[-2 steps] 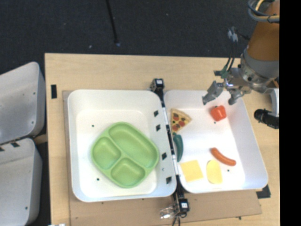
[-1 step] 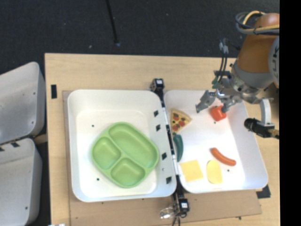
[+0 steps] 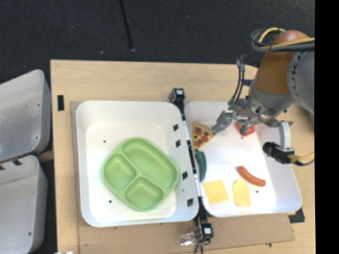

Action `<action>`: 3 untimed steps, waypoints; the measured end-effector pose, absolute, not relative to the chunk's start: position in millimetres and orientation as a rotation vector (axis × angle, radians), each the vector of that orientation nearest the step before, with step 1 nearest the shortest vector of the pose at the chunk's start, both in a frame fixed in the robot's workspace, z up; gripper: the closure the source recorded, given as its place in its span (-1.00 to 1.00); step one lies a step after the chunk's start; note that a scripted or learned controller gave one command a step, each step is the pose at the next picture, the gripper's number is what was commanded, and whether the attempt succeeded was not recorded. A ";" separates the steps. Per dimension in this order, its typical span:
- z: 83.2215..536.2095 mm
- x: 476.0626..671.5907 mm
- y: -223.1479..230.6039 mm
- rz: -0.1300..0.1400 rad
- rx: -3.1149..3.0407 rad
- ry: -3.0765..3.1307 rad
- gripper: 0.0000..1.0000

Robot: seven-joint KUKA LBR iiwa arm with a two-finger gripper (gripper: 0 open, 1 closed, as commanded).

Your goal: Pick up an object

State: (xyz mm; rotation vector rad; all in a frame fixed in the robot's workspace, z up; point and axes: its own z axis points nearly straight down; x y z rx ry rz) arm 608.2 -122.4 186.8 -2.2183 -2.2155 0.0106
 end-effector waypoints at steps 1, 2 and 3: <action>121.2 601.3 -119.5 0.012 -2.218 -2.214 -1.00; 131.1 602.8 -120.3 0.010 -2.220 -2.210 1.00; 171.1 599.3 -122.5 0.002 -2.227 -2.214 1.00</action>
